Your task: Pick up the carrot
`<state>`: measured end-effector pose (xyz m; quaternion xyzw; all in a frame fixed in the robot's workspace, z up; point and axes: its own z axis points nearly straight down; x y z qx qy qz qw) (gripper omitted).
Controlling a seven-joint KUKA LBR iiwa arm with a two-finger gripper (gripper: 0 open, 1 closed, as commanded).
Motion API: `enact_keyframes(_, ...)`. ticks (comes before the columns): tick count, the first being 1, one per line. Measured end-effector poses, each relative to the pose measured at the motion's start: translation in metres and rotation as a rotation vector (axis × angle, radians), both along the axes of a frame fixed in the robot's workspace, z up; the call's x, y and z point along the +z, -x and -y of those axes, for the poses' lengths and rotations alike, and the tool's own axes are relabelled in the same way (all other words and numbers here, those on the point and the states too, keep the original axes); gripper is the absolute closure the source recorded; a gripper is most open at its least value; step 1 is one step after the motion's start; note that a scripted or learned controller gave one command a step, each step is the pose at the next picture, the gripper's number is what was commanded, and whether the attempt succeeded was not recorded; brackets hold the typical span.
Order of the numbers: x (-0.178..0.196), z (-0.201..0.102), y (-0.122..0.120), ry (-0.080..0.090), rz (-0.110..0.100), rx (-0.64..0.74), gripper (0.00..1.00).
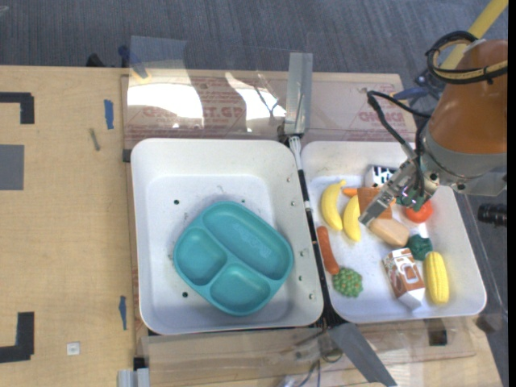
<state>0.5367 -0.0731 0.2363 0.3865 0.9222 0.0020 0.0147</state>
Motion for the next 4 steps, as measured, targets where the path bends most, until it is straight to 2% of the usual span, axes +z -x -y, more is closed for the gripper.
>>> enact_keyframes(1, 0.054, -0.053, 0.040, -0.010, -0.019, -0.067, 1.00)
enact_keyframes(4, 0.082, -0.052, 0.036, -0.005, -0.008, -0.063, 1.00)
